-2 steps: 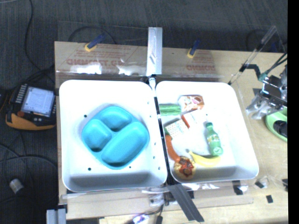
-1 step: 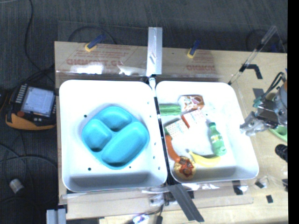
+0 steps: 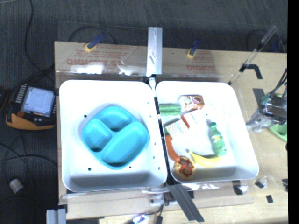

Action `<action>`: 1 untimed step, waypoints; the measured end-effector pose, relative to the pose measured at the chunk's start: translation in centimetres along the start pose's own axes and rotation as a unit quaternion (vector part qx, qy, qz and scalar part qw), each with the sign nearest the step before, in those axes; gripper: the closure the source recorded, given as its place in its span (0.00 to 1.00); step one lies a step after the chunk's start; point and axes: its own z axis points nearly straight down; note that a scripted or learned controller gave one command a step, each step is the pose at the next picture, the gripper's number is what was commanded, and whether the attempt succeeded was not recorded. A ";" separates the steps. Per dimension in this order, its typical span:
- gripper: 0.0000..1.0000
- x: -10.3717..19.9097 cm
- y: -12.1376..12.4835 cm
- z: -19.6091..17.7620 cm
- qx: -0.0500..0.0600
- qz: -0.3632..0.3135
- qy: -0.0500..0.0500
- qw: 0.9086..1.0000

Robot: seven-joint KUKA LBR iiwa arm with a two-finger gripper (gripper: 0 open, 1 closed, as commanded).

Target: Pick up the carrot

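Note:
The carrot (image 3: 169,147) is a slim orange piece in the right bin (image 3: 243,139). It lies along that bin's left wall, pointing toward the front. Its near end touches a lumpy red and orange toy (image 3: 184,166) in the front left corner. A yellow banana (image 3: 206,160) lies just to the right of that toy. A white card with a grid print (image 3: 174,128) sits right behind the carrot's far end.
The right bin also holds a green vegetable (image 3: 169,108), a red and white packet (image 3: 191,102) and a green bottle (image 3: 217,138). A blue divided plate (image 3: 115,135) lies in the left bin (image 3: 70,125). Grey hardware (image 3: 274,108) stands on the bench at the right.

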 end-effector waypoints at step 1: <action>1.00 0.6 -0.1 0.2 -0.001 -0.157 0.000 0.988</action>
